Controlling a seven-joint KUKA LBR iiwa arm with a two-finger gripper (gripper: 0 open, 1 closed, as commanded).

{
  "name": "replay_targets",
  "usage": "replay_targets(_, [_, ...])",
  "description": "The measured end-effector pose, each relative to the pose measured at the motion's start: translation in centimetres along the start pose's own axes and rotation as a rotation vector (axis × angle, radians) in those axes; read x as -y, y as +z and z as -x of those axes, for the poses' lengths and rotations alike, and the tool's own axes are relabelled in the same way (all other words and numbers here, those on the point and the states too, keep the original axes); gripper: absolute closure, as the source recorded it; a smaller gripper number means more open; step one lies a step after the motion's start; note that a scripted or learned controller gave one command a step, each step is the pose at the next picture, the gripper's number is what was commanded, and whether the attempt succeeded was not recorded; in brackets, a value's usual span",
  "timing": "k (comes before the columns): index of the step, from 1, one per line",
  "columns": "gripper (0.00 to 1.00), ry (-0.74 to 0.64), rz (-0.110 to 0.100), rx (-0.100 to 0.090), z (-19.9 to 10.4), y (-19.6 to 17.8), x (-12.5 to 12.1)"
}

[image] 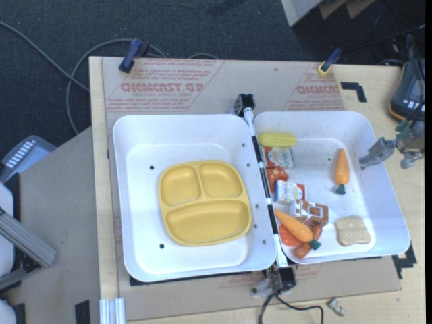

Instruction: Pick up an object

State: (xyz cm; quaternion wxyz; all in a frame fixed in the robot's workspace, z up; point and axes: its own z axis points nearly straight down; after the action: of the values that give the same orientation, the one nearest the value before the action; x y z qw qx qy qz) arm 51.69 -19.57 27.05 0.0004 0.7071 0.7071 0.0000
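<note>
Nearest, in the right bin: toy carrot, tan bread slice, small cartons with unreadable print. Alongside, in the left bin: yellow divided plate. Farther: second carrot, yellow corn. At the right rim: gripper, grip state impossible to tell. Beyond: "CHEMCAST GP" in red on the board.

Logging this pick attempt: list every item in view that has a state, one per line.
Yellow three-compartment plastic plate: flat in the left white bin, nothing in its compartments.
Yellow toy corn: lying in the right white bin, at its far left corner.
Small orange toy carrot: lying alone, untouched.
Large orange toy carrot: lying in the pile.
Tan toast slice: lying flat.
Gripper: above the right bin's edge, holding nothing.
</note>
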Motion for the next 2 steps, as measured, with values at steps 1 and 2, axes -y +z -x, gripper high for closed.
replay_targets(1, [0.0, -0.001, -0.003, -0.001, -1.2, 17.4, -5.3])
replay_targets(2, [1.0, 0.0, 0.002, 0.0, -1.1, 16.3, -5.5])
